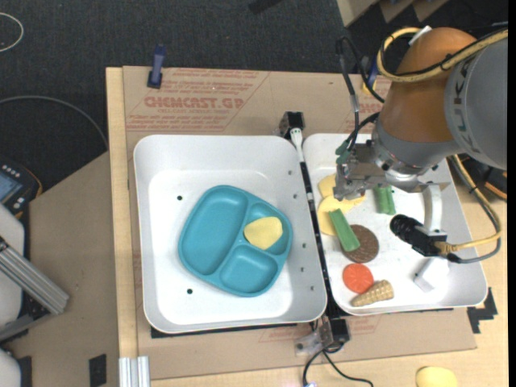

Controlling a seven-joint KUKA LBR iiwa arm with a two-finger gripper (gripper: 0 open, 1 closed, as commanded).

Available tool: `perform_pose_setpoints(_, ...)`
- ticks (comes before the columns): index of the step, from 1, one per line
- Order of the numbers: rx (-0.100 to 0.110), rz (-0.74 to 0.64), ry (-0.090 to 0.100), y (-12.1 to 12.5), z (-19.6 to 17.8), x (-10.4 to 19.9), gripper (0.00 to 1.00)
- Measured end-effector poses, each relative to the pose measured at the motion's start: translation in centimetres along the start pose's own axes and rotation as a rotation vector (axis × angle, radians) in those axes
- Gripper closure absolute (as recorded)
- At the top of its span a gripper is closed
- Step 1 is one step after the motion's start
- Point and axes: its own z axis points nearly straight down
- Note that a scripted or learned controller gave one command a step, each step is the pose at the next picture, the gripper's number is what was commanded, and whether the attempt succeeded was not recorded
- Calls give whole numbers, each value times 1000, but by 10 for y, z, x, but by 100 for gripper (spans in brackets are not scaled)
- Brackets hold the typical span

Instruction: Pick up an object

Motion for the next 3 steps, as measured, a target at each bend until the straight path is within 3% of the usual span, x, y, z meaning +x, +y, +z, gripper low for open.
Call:
perform_pose_setpoints(2,-4,0,-1,1,-20,0,100)
perform_pose_setpoints(3,-6,0,-3,82,8,-43,100)
